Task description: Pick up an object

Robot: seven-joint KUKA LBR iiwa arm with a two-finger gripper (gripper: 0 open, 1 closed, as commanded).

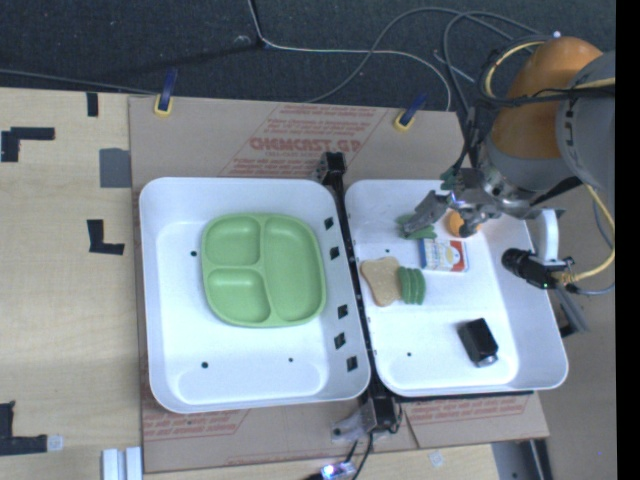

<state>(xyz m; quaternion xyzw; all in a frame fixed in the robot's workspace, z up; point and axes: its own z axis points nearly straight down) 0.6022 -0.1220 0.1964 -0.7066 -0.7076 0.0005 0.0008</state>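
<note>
Far left of the gripper [432,218], "CHEMCAST GP" is showing in red on the cardboard sheet [300,138]. A green divided plate [264,270] is lying leftward. Just below-right, a small printed card [443,256] is resting, text unreadable. Finger spacing: cannot tell.

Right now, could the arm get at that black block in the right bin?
Probably yes. The black block lies alone near the front of the right bin, with nothing on or against it, and the gripper is already over that bin's far end.
</note>
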